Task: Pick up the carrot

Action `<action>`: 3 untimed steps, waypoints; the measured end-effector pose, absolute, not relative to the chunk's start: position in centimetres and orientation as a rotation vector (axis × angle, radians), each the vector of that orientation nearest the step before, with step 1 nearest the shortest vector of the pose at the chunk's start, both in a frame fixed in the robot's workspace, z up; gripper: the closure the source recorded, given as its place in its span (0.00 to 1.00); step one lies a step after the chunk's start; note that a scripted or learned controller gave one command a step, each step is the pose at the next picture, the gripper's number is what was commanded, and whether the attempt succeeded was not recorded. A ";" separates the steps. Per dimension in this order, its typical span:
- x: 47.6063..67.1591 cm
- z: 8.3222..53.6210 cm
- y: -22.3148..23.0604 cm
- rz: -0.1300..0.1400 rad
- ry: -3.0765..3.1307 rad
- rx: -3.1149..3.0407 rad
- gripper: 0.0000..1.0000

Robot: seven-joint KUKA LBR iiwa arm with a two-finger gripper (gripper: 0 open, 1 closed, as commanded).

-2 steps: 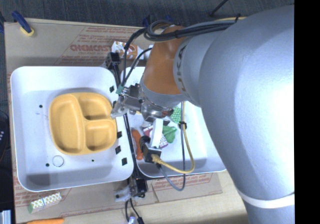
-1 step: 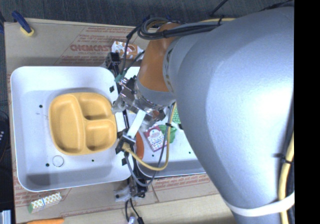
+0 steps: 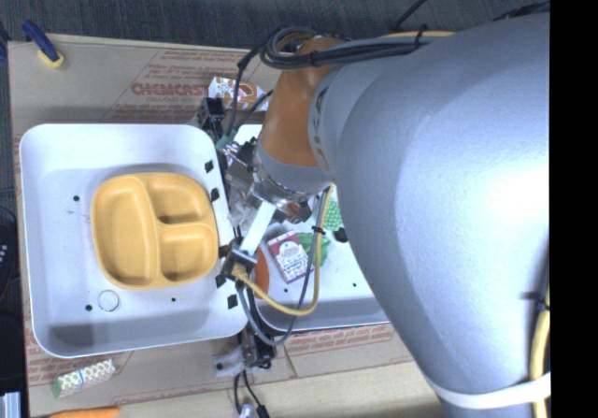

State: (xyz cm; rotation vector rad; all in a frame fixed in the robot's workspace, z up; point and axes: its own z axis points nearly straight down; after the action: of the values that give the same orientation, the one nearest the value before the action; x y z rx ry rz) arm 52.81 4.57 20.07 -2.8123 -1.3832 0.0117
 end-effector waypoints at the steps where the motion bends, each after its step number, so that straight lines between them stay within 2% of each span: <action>1: 52.8 20.1 4.6 0.013 -1.384 -2.812 0.00; 2: 52.6 19.1 5.4 0.008 -0.977 -2.981 0.00; 3: 51.5 13.9 8.8 0.008 -0.712 -3.051 0.00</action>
State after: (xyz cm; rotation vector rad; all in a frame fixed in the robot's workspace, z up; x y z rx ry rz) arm 51.52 8.83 13.92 -3.0513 -0.7118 0.0082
